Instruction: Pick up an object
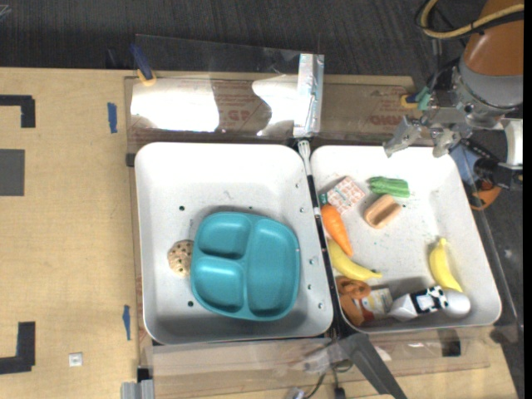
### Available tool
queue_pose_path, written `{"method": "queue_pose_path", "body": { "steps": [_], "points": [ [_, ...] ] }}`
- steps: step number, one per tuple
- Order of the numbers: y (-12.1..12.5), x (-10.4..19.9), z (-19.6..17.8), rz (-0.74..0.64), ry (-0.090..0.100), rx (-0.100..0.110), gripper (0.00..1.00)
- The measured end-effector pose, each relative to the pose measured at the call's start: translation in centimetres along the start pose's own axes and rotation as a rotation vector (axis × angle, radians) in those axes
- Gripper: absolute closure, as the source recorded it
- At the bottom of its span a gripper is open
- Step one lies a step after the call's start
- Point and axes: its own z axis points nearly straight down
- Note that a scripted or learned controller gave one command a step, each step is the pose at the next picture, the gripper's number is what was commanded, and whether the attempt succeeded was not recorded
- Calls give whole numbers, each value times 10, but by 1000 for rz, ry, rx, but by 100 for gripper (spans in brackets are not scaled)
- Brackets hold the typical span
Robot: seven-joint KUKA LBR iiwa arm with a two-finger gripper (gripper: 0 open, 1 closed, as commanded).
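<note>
Nothing is lifted yet, so the whole pick looks to be ahead. The tool hovers over the far rim of the right bin, its two fingers spread and nothing between them. Every candidate lies in that bin: green pepper and bread roll nearest, carrot, two bananas, a white bottle along the near wall. The arm reaches in from the right, orange band high, wrist angled down toward the bin's far corner.
</note>
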Motion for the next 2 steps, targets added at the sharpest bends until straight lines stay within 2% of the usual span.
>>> {"method": "queue_pose_path", "body": {
  "steps": [1, 2],
  "points": [
    [-56, 35, 114, 122, 0, 8, 0],
    [-19, -3, 162, 133, -5, -18, 0]
  ]
}}
